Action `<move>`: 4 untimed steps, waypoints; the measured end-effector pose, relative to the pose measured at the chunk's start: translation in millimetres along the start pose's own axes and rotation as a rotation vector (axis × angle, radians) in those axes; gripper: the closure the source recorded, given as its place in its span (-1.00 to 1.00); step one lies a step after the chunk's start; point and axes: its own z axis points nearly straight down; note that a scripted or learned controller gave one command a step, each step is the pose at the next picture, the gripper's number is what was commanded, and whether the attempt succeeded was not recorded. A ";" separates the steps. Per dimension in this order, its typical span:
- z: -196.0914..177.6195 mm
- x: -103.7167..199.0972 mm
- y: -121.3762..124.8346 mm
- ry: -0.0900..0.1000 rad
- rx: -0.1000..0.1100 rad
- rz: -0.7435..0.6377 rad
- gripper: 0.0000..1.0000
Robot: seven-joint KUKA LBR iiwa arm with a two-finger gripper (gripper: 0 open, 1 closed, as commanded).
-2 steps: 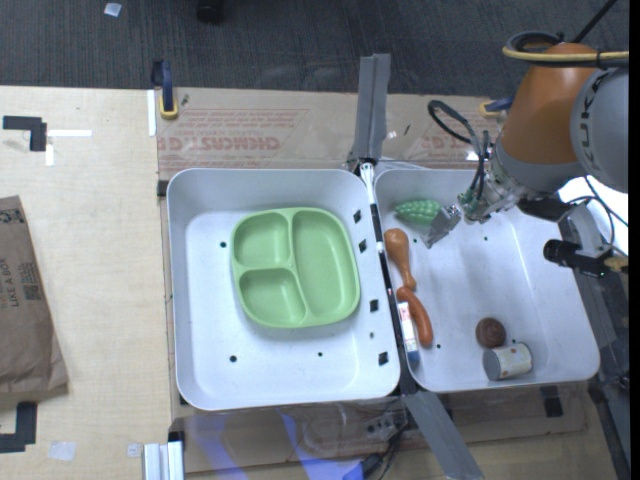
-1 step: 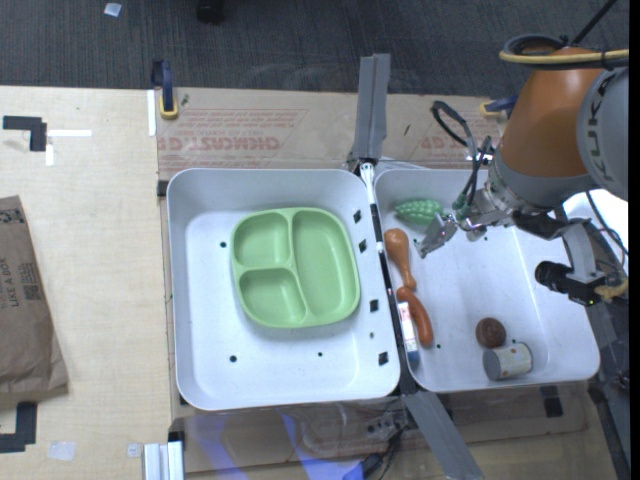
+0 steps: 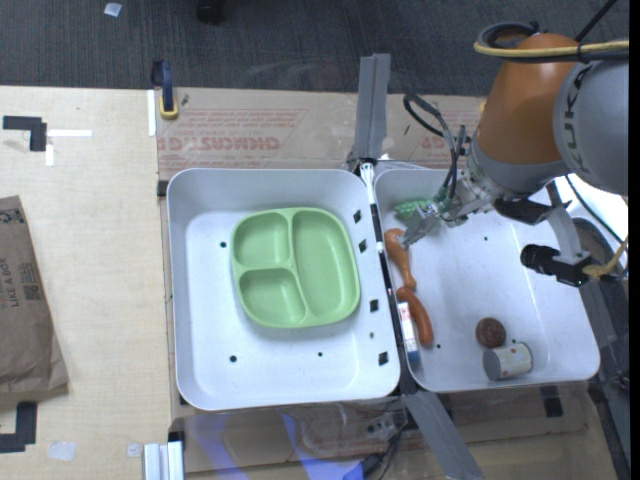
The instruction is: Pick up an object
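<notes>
We see the grey arm [image 3: 590, 98] with its orange band reaching in from the upper right of the frame, its gripper [image 3: 440, 213] lowered into the upper left corner of the right bin [image 3: 540, 268]. The wrist and a tangle of cables cover the tool, and we cannot tell whether it is released or clenched, nor whether anything is caught in it. Just beside its tip lies a small green object [image 3: 410, 209], partly hidden and too blurred for us to name. Below that, along the right bin's left wall, two orange sausage-shaped pieces [image 3: 401, 258] run down the frame, one above the other, the lower one ending near a thin white-and-red item [image 3: 406, 323] against the wall. In the lower right of the same bin a round brown object [image 3: 490, 332] sits touching or just beside a grey cylinder [image 3: 508, 360] lying on its side. A black fitting [image 3: 545, 260] on the arm overhangs the bin's right side. The left bin [image 3: 200, 368] holds a pale green divided plate [image 3: 297, 266] with three compartments, set near its centre. At the far left of the frame a brown paper bag [image 3: 25, 298] lies on the wooden bench [image 3: 90, 188], cut off by the edge.
</notes>
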 end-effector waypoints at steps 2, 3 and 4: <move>0.3 -53.5 32.5 0.000 0.000 0.056 -1.00; 0.3 -42.5 38.9 0.000 0.001 0.027 -1.00; 98.2 -86.6 39.5 -0.001 -0.002 0.147 -1.00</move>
